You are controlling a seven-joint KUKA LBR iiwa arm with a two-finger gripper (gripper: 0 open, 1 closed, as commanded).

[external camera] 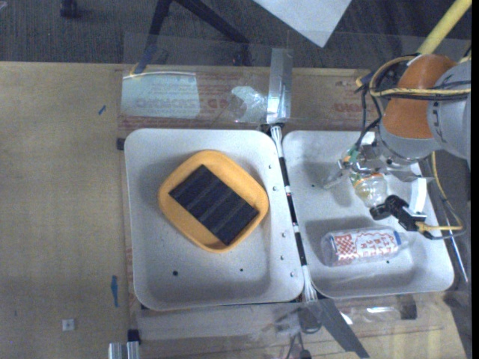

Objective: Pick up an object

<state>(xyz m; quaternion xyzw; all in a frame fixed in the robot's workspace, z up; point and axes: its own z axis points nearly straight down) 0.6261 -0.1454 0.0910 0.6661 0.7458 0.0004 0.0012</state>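
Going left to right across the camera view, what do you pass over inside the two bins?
Left bin → yellow tray with a dark ribbed top → right bin → red-and-white checked bottle lying on its side, below the claw.

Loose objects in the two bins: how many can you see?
2. An orange pad with black panel lies in the left bin; a red-checked bottle lies in the right bin. The arm may hide more.
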